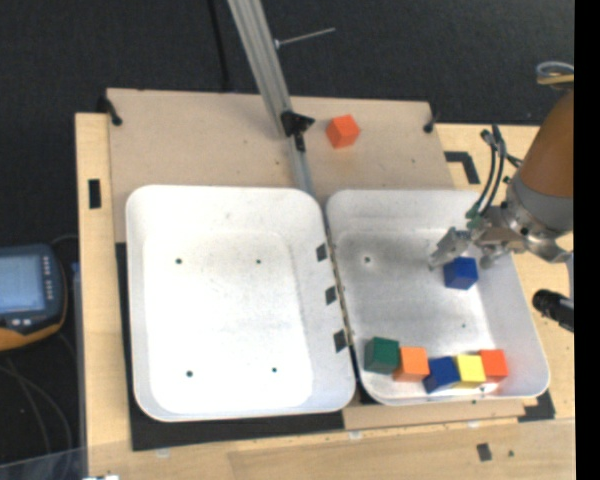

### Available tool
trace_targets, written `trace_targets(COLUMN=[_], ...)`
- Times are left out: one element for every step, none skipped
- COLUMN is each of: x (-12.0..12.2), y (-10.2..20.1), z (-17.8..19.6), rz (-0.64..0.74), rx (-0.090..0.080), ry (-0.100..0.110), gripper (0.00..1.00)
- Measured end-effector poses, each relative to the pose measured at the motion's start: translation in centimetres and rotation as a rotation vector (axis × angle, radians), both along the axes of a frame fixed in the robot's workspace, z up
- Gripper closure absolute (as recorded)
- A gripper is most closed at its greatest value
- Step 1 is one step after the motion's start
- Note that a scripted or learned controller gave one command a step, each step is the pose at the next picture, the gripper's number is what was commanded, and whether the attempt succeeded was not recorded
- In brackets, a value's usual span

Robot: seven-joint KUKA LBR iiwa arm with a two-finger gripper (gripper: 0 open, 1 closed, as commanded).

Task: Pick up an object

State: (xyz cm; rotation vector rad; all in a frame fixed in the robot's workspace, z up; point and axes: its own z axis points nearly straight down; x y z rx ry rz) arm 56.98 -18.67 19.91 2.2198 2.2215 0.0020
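Right bin (380, 228) holds six blocks (440, 366).

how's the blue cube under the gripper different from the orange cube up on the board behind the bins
The blue cube lies inside the right bin, close under the gripper; the orange cube sits outside both bins on the tan board. One is blue, the other orange. The blue cube has the gripper right over it, while the orange cube stands alone, far from the gripper. Both look like small cubes of similar size.
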Motion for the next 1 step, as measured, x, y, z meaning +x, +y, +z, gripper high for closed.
trace_targets(x=[2.0], y=[0.69], z=[2.14], rz=[0.003], rx=[-0.001], ry=[-0.003], gripper=[0.0])
